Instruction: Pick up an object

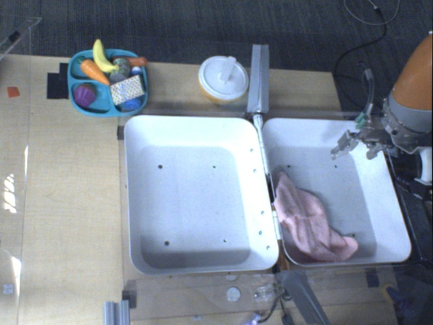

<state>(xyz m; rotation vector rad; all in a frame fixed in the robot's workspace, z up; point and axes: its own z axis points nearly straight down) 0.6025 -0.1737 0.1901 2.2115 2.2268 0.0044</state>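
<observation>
The end effector [354, 143] hangs over the upper right part of the right bin [379, 181], its two fingers spread apart with nothing between them. Behind it, the grey arm with its orange band [414, 80] reaches in from the right edge.

A crumpled pink cloth [308, 219] lies in the lower left part of that same bin, pressed against the left wall and well apart from the end effector. The rest of the bin floor shows bare white with a few small dark dots.

The left bin [196, 188] sits just beside it, the two separated by a narrow metal divider [258, 80] that runs up toward the back of the surface [61, 181].

Beyond the left bin, at the far edge, stands a round yellow container with a white lid [223, 78]. Further left rests a blue compartment tray [107, 83] holding toy food, among it a banana [103, 57] and a carrot [93, 70]. A thin cable [372, 5] loops across the dark floor at upper right.
</observation>
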